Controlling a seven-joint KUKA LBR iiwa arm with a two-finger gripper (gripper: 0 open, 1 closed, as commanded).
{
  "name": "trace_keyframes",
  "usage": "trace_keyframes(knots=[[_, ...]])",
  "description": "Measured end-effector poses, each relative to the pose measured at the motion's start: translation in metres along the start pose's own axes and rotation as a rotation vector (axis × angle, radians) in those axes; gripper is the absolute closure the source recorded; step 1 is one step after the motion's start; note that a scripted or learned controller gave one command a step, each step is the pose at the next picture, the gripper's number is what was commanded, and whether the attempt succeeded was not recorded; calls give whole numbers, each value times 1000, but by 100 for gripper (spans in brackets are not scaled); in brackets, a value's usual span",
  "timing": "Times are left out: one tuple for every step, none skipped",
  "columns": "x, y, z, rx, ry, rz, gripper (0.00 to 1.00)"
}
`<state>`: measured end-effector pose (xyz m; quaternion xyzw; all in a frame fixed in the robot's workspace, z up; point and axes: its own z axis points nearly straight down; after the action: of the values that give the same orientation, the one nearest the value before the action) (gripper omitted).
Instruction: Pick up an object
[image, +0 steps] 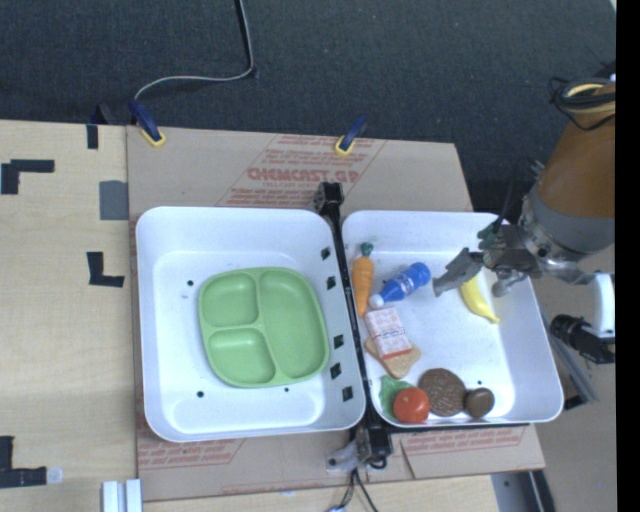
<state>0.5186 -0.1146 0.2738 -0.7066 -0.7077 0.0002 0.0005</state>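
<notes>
Yellow toy banana (481, 302) lies in the right bin (520, 345), right under the tool (480, 276), whose fingers are spread apart. Probably light, hard, slick plastic; I'd pinch across its middle.

The arm (580, 190) is a thick rounded column, orange-brown across its broad middle band and grey below it, with a yellowish ring near the top. A dark grey metal gripper (480, 272) sits at its end, with angular fingers. A white link and black fittings lie beside it
</notes>
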Motion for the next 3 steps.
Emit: trace_keyframes(knots=[[15,25,136,3,1,1,0],[16,81,188,-1,-8,4,0],[14,140,188,-4,-2,1,0]])
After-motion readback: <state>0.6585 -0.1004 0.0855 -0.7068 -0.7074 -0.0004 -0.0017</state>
